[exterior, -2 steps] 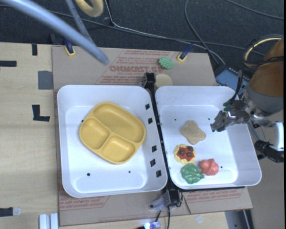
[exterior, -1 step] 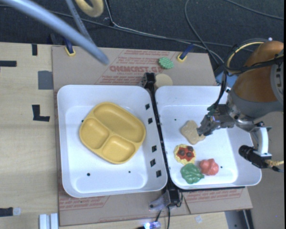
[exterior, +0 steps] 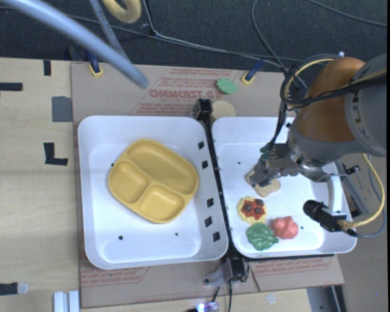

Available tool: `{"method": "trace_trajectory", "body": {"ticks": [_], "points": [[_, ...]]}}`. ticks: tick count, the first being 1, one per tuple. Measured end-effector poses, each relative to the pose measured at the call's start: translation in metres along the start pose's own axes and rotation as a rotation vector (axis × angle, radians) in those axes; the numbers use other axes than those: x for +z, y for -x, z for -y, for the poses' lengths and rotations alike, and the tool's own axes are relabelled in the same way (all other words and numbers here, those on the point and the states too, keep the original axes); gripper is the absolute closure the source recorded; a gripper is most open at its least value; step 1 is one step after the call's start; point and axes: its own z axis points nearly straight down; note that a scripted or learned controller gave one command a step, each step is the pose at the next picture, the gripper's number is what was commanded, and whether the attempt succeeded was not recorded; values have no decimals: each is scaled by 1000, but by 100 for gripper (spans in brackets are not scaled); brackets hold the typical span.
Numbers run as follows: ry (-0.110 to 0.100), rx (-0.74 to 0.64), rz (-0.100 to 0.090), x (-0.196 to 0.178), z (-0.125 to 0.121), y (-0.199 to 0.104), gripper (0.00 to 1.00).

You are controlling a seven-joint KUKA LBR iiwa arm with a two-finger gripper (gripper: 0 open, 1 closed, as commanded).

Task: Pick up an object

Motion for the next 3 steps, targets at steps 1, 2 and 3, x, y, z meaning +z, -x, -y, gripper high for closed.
{"method": "trace_trajectory", "body": {"ticks": [1, 2, 3], "points": [[2, -1, 0, -11, 1, -58, 100], [-1, -1, 0, -2, 7, -112, 100], [0, -2, 0, 6, 3, -164, 100]]}}
